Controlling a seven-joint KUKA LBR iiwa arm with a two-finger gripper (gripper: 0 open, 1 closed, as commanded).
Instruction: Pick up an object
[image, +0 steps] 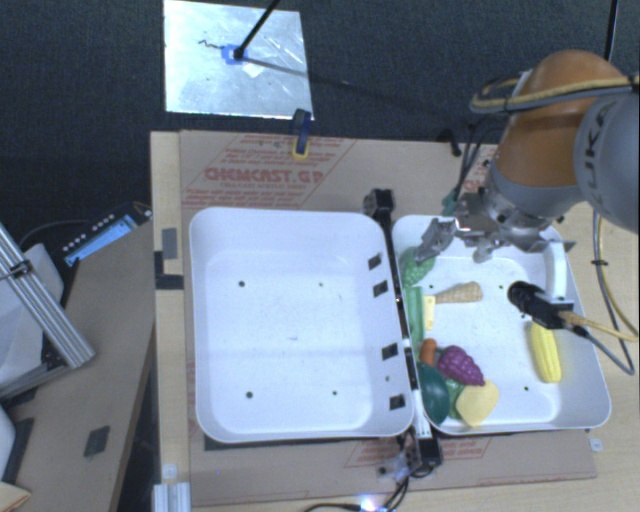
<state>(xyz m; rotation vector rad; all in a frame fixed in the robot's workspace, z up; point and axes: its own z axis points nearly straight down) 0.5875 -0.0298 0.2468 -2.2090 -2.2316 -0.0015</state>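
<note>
My gripper (462, 246) hangs over the back of the right bin (580, 400), open, with only white bin floor showing between its fingers. Its left finger (436, 240) is just above a green vegetable (412, 270) that lies against the bin's left wall. A beige cone (460, 293) lies a little in front of the gripper. Further forward are a yellow corn cob (544, 352) on the right, purple grapes (461, 365), a small orange piece (428, 351), a dark green piece (434, 393) and a pale yellow fruit (478, 403).
The left bin (290, 320) adjoins the right bin along a black-clipped divider (400, 330). A thin yellow strip (428, 312) lies by that divider. The arm's orange band (560, 110) looms over the right bin's back edge.
</note>
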